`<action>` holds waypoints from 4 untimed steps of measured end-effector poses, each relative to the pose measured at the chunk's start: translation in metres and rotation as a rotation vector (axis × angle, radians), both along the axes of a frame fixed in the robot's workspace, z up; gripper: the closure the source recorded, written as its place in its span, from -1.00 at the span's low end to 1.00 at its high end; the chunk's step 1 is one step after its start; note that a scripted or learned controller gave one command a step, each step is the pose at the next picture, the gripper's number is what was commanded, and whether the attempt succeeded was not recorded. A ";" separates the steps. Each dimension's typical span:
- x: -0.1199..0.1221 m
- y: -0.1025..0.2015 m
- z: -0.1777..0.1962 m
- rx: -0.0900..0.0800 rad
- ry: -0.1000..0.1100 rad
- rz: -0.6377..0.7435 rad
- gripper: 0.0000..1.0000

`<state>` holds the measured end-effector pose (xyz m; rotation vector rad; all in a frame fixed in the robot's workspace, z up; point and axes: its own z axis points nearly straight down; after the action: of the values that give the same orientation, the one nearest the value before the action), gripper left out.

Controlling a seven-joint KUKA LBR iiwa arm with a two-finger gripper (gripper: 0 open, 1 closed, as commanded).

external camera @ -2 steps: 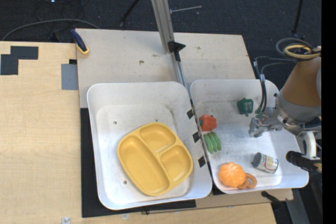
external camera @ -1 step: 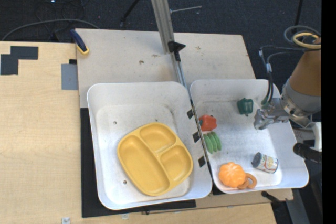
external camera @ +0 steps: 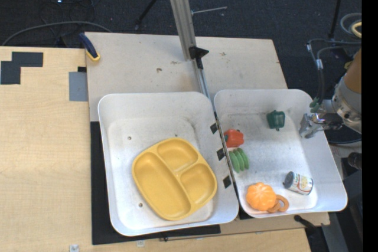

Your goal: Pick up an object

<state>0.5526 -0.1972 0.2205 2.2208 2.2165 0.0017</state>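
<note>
The right bin (external camera: 319, 153) holds several small objects. A dark green pepper (external camera: 276, 120) lies near its back, and a red-orange piece (external camera: 234, 138) and a green ridged piece (external camera: 238, 160) sit by its left wall. An orange pumpkin-like toy (external camera: 261, 196) with a small ring lies at the front, beside a small tipped can (external camera: 298, 183). My gripper (external camera: 309, 125) hangs over the bin's right rim, to the right of the green pepper and apart from every object.
A yellow divided plate (external camera: 173, 177) lies in the left bin (external camera: 118, 127). A metal post (external camera: 182, 15) rises behind the bins, with black clips along the shared wall. Wooden bench surface lies to the left.
</note>
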 end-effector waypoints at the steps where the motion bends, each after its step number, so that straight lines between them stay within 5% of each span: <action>1: 0.003 -0.006 0.044 0.000 0.001 0.003 1.00; 4: 0.028 0.152 0.031 0.005 0.005 0.008 1.00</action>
<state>0.5805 -0.0449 0.2513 2.2173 2.2300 0.0008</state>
